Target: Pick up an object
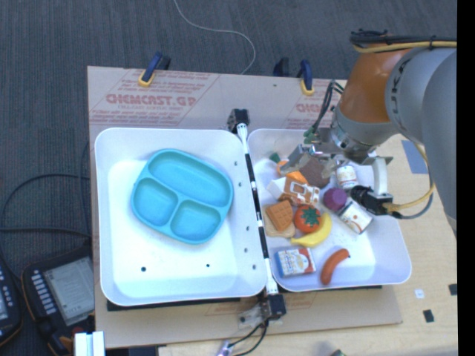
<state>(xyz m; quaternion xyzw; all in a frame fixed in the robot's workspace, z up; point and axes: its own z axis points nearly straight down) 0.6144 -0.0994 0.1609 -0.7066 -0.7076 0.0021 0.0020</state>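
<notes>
My gripper point(313, 165) hangs low over the back of the right bin point(393, 265), above a heap of toy food. Just below it lie an orange piece point(295, 178) and a small orange-and-white box point(304, 193). Further forward are a waffle point(280, 215), a red tomato point(308, 217), a yellow banana point(318, 233), a small carton point(295, 260) and a red sausage point(334, 265). A purple piece point(335, 198) and a white can point(356, 217) lie to the gripper's right. What is directly under the gripper is hidden by it.
The left bin point(111, 199) holds a blue divided plate point(182, 196). A black divider rail point(252, 191) runs between the bins. The arm's grey body and orange band point(371, 87) overhang the right bin's back right corner. Cables trail beside the white can.
</notes>
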